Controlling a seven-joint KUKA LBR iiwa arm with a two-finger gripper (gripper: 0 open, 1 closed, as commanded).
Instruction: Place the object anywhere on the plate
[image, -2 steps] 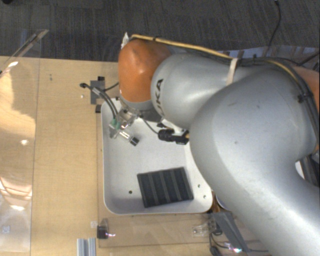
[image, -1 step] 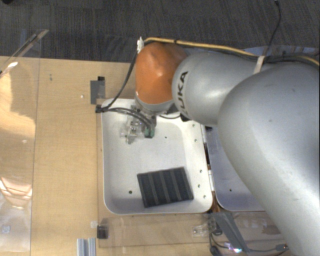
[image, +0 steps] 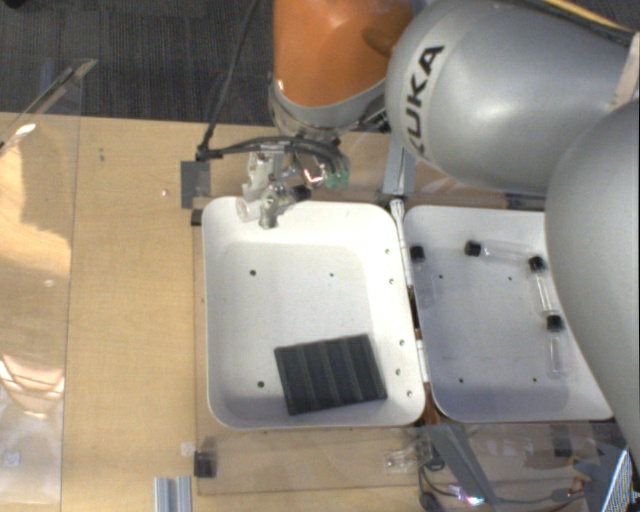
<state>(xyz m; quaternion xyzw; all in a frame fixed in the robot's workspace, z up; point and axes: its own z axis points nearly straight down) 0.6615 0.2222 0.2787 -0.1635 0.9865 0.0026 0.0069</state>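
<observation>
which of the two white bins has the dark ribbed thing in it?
The left bin, the one under the gripper. A black ribbed slab lies near its front edge. The right bin has only clear tube-like pieces with black ends.

right bin (image: 500, 300): right side hidden behind arm (image: 520, 100) | arm: cut off at top, right edges | gripper (image: 268, 205): blurred

We see a dark grey, nearly black ribbed slab (image: 330, 374) lying flat on the floor of the left white bin (image: 230, 300), near that bin's front edge and towards its right side. It is roughly rectangular, turned slightly askew to the bin's walls, with parallel grooves running along its top.
</observation>
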